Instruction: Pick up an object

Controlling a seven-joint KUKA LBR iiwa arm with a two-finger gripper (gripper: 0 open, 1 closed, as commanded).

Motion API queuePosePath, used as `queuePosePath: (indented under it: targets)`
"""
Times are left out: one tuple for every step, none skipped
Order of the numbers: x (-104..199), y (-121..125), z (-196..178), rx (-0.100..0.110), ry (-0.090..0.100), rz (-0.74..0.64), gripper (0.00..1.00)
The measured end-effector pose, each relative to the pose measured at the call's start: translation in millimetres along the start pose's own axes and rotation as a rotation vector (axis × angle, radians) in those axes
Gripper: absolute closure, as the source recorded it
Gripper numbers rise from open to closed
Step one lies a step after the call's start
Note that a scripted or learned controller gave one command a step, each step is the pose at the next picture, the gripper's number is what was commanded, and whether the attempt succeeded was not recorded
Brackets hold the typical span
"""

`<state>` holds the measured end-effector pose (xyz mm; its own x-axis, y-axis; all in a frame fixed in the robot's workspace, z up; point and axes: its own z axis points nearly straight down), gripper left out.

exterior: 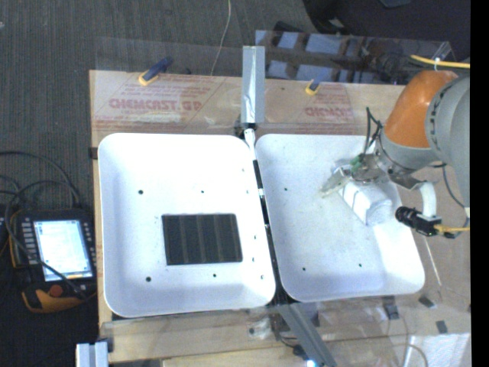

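A dark, ribbed rectangular pad (202, 238) lies flat in the middle of the left bin (122, 167). My gripper (340, 179) hangs low over the upper right part of the right bin (306, 235), at the end of the grey arm with its orange band (412, 121). A white cylindrical piece (367, 203) sits just below and to the right of the gripper, close to the bin floor. Whether it is a loose object or part of the tool cannot be told. The gripper is far from the dark pad, across the divider between the bins.
A grey post (253, 82) stands behind the seam between the bins. Cables and a black connector (412, 219) hang off the wrist at the right bin's edge. A handheld pendant (57, 251) lies on the floor to the left.
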<state>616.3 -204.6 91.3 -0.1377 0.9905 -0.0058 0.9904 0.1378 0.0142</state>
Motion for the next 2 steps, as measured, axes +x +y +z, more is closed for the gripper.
queuePosePath:
  targets:
    - [-21.5,24.0,-64.7,0.016,-0.001,0.495,0.00]
    - [-21.4,24.0,-64.5,0.016,-0.001,0.495,0.00]
